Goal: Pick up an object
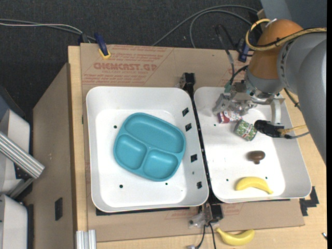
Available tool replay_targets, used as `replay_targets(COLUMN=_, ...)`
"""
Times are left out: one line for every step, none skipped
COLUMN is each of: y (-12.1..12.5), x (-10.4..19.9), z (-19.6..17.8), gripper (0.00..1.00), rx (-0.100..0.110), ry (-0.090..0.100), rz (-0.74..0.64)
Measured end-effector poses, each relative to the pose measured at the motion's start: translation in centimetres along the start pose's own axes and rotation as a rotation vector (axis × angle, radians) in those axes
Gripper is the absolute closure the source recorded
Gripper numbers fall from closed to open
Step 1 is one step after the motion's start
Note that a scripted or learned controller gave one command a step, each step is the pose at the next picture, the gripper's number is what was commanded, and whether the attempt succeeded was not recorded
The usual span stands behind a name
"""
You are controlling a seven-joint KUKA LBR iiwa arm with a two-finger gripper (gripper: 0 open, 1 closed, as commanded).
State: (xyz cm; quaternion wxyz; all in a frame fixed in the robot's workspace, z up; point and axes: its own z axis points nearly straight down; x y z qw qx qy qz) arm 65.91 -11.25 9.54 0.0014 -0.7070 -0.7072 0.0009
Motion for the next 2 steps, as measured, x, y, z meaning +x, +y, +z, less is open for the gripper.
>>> replay_targets(y=0.2, x=0.0, z=-1.6, gripper=1.0, rx=-0.008, ry=-0.002, rz=0.0)
replay_targets(y=0.6, x=0.2, z=-8.2, gripper=1.0, rx=-0.012, ry=-0.001, rz=-0.001)
